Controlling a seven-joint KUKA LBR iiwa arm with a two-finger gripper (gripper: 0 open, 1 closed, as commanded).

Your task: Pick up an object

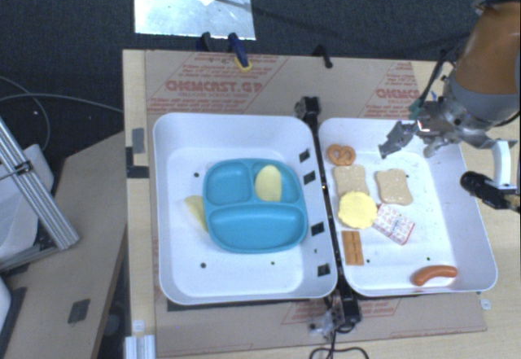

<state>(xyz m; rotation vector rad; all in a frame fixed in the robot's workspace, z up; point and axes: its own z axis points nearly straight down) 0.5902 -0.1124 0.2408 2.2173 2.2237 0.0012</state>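
Observation:
The right bin (468, 227) holds several toy foods: a pretzel (341, 155), two toast slices (351, 180) (394, 186), a yellow round piece (357, 209), a red-and-white packet (395, 225), an orange wafer (352, 247) and a sausage (434, 274). My gripper (413, 144) hovers over the bin's far part, just above and behind the right toast slice. It is open, its fingers spread with nothing between them.
The left bin (179, 146) carries a blue divided tray (255, 215) with a yellow food piece (269, 183) in one compartment. A pale yellow piece (194, 209) lies beside the tray. A black divider (322, 186) runs between the bins. A black part (486, 189) juts over the right rim.

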